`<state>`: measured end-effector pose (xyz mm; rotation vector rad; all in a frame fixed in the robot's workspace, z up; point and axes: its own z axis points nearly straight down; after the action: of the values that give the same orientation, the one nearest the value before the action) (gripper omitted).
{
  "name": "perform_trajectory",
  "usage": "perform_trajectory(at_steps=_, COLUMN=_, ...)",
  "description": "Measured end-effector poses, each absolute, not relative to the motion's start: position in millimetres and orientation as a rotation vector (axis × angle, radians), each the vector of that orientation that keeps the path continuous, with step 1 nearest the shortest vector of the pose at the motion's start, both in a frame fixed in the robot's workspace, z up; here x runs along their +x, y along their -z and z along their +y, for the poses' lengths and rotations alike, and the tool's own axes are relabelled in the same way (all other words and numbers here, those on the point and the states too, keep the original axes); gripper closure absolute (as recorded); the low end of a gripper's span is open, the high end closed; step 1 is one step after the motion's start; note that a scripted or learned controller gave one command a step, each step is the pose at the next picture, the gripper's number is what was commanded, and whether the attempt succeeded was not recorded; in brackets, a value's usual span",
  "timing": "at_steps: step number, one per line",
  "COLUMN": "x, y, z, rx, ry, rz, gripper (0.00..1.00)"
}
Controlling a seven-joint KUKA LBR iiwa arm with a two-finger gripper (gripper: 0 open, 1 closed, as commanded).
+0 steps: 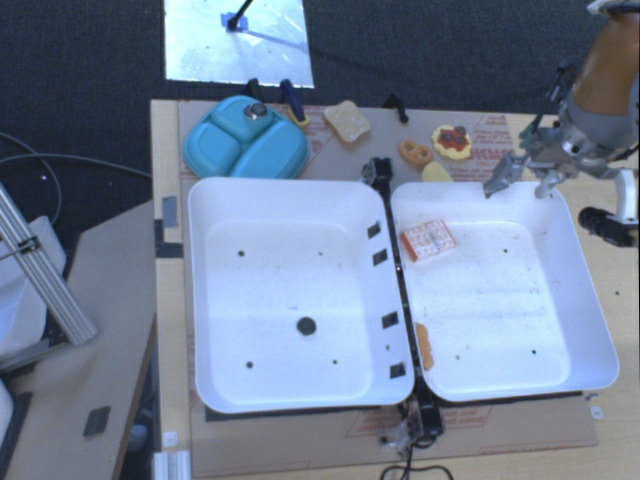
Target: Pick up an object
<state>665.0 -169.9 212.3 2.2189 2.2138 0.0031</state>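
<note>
My gripper (521,176) hangs open, I think, over the right shallow white bin's (590,298) far edge, well apart from the flat red-and-white checked card (428,239).

Arm (600,98) above right bin (590,298)

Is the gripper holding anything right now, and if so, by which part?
Nothing is held. The gripper hangs open over the far rim of the right bin, with no object between its fingers. The waffle-patterned card lies in that bin, apart from it.
</note>
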Motion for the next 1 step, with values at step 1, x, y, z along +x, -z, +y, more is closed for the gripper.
perform_trajectory(at_steps=1, x=666.6, y=-183.2, z=-45.3, rx=2.208, ry=-0.007, rz=2.240, gripper=0.00)
